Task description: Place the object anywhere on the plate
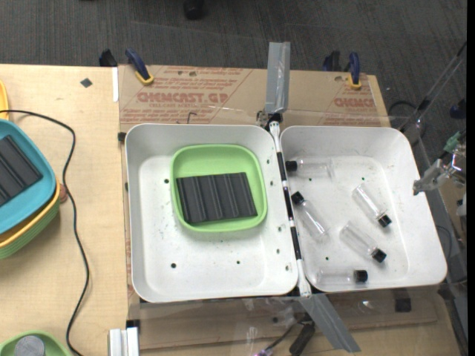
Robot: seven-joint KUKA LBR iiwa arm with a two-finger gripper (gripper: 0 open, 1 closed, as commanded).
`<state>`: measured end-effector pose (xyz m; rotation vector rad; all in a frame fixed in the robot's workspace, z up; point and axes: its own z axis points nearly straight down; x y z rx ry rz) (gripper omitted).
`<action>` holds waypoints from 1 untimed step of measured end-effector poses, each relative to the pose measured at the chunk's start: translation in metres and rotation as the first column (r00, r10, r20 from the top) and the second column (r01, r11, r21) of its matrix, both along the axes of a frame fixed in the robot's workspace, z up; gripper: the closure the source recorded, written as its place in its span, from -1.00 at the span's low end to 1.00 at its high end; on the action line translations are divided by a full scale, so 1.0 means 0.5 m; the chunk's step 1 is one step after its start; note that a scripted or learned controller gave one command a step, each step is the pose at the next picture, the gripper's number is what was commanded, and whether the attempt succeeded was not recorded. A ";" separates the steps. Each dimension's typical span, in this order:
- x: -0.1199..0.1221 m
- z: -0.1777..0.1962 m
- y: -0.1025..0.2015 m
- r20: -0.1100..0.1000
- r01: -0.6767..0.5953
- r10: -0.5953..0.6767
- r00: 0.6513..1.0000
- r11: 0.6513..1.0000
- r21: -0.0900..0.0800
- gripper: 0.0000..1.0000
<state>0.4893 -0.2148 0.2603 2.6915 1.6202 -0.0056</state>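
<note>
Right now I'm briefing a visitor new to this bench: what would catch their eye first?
The green plate in the left bin, with a dark ribbed mat lying on it. Then the clear vials with black caps scattered across the right bin, five or so.
</note>
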 end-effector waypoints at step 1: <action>-0.018 0.028 0.003 0.000 0.180 -0.180 0.984 0.984 0.000 -1.00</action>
